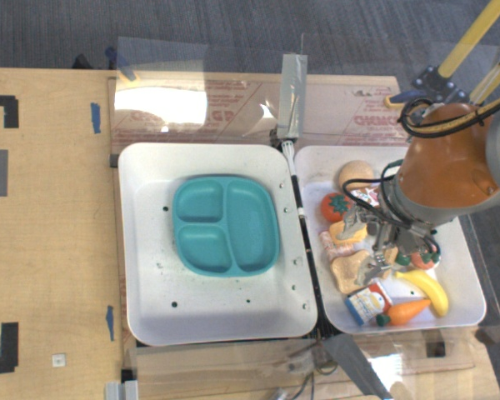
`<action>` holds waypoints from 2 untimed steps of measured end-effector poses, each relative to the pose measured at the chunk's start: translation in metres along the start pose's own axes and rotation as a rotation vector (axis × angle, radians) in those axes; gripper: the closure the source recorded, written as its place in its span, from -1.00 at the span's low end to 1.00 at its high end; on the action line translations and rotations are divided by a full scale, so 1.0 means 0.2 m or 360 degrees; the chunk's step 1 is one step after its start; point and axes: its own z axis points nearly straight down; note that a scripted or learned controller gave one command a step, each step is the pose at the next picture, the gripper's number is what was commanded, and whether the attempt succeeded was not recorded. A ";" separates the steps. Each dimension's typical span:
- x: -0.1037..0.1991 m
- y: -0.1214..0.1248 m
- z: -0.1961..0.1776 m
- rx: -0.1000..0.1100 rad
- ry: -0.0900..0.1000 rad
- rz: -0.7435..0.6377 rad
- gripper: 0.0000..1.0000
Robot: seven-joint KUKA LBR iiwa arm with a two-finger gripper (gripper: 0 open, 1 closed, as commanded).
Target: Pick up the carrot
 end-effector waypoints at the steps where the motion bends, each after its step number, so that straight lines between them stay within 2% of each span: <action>1: -0.05 -0.02 0.04 0.0019 -0.0080 -0.0031 -1.00; 2: -0.08 -0.05 0.11 0.0008 -0.0023 0.0049 -1.00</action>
